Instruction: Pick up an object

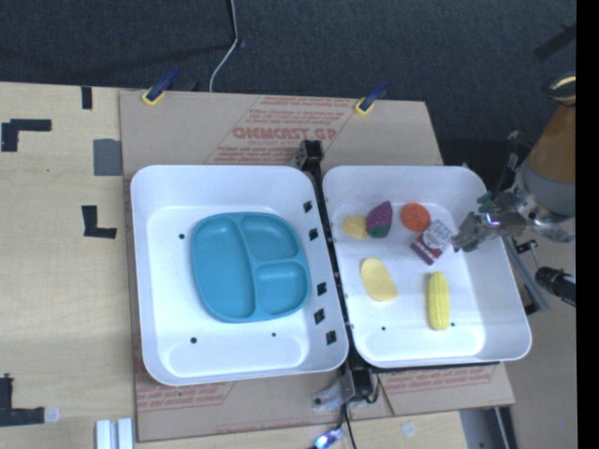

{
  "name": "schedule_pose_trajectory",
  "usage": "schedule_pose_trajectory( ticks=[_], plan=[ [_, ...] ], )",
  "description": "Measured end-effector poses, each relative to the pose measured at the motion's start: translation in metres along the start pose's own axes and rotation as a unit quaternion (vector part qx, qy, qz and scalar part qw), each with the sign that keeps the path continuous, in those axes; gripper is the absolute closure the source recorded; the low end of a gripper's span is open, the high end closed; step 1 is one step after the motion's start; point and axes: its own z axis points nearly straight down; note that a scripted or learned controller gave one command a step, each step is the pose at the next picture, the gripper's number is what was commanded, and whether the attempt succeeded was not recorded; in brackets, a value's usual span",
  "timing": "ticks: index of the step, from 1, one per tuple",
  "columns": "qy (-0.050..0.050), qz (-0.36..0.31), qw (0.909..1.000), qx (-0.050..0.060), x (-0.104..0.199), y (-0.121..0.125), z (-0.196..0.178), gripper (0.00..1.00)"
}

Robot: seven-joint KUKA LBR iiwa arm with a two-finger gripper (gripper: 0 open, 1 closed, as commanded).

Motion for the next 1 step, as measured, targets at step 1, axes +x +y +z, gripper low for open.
schedule_pose_trajectory(
  ticks=[1],
  plan=[
    [0.0,0.0,1.0,-0.001,-0.0001,-0.0008,-0.063,1.0]
  ],
)
